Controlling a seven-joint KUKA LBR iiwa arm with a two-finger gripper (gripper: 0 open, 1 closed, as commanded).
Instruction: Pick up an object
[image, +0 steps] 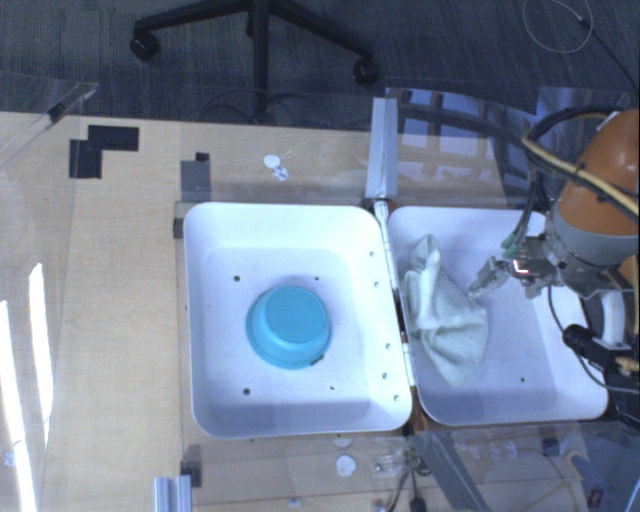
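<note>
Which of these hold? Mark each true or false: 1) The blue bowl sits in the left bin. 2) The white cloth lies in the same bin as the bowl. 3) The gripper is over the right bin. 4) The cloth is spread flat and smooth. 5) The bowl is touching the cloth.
1) True: the blue bowl sits in the left bin.
2) False: the white cloth lies in the right bin.
3) True: the gripper is over the right bin, beside the cloth.
4) False: it is crumpled, against the bin's left wall.
5) False: they are apart, in separate bins.
</note>
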